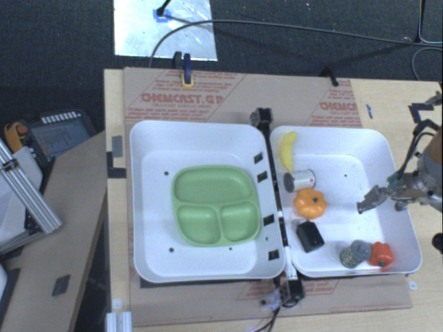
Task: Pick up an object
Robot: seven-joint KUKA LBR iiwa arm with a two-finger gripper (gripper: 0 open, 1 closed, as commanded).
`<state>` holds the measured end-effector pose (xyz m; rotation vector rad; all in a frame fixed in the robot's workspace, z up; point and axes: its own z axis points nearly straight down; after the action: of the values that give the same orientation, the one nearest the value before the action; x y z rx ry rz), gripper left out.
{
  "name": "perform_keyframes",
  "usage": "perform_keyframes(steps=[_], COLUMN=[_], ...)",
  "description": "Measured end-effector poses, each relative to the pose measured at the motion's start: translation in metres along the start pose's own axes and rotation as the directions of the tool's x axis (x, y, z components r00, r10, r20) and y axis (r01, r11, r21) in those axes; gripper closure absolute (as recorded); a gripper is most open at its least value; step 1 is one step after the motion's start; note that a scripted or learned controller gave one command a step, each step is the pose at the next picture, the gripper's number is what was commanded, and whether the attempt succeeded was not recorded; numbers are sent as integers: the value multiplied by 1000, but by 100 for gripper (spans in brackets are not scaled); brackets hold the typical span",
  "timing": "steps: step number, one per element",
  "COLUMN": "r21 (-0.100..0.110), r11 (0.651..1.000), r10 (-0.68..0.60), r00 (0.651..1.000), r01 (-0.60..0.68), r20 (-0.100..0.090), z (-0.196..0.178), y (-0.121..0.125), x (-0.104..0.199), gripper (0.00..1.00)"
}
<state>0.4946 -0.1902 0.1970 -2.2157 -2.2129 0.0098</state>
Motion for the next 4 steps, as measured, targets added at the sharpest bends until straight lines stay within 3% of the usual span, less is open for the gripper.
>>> perform_keyframes(steps=[1,3,4], r21=[-12,-9,-12], r11=[1000,1000,1000], r10=[-4,-2,-2], r00=[1000,1000,1000], r01=[5,2,2], r20=[3,2,3], z=[-6,109,112], y=[3,6,6], x=[1,5,5], gripper=[0,0,0])
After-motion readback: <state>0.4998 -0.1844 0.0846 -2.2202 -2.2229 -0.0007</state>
